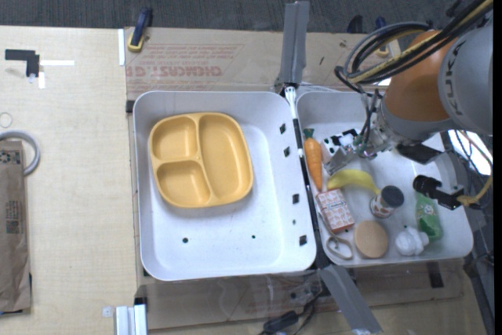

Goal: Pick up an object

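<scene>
In the right bin point(463, 243), a curved yellow banana point(354, 180)

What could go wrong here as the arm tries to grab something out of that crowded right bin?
1. The hand sits low among the carrot and banana, which lie close together, so it might nudge one while closing on the other.
2. The items are packed near the left wall of the right bin, leaving little room for a clean grasp.
3. The loose cables above the wrist might snag.
</scene>
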### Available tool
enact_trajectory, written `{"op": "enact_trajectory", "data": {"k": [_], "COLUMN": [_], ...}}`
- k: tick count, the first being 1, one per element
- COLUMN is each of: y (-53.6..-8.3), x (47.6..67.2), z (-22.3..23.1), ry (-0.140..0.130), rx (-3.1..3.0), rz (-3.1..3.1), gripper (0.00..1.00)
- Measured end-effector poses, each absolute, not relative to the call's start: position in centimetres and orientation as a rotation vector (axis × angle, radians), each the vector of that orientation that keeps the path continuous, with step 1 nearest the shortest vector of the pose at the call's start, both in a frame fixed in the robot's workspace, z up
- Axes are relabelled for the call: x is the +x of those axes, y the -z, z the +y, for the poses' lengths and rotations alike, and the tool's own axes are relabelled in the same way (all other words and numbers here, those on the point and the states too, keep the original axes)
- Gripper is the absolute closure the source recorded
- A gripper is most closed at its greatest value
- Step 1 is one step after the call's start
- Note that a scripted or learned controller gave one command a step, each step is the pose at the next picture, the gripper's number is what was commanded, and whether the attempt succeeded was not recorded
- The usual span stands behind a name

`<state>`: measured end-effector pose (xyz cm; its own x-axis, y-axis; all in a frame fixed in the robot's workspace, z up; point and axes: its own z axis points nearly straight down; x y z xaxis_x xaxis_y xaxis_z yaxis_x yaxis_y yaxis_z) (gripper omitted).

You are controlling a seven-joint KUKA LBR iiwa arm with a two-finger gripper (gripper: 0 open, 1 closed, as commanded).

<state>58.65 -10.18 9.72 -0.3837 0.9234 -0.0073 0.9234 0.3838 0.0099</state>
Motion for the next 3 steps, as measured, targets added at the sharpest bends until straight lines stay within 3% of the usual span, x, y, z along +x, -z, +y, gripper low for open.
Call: {"op": "enact_trajectory", "data": {"k": [1,2,3], "y": [-9.2,-19.1,-9.1], "x": [64.0,56.1,52.5], "z": [-13.3,-9.1,-12.6], "ry": [0.001,0.002,0.001], "rx": [2.026,1.725,1.720], "rz": [2.397,2.626,2.629], "gripper": [0.00,0.00,0.00]}}
